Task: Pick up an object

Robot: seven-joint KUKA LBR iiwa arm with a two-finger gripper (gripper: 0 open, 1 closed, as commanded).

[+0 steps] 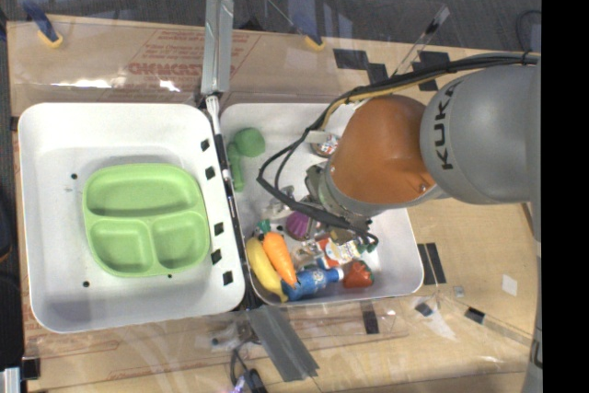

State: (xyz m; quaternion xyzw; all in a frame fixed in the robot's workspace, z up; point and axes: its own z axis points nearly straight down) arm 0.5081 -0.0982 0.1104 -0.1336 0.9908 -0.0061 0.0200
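Note:
The arm's orange wrist (382, 152) hangs over the right bin (276, 120) and hides the gripper beneath it. Below the wrist, at the bin's near side, lie a yellow banana (260, 266), an orange carrot (279, 258), a blue bottle-like item (313, 282), a red piece (358, 274), a red-and-white piece (336, 248) and a purple object (300, 224). A green toy (242, 152) rests by the bin's left wall. I cannot see whether anything sits between the fingers.
The left bin (46, 161) holds a green divided plate (144, 218). A grey divider bar (217, 46) runs between the bins at the back. Cables (276, 166) loop off the wrist over the right bin.

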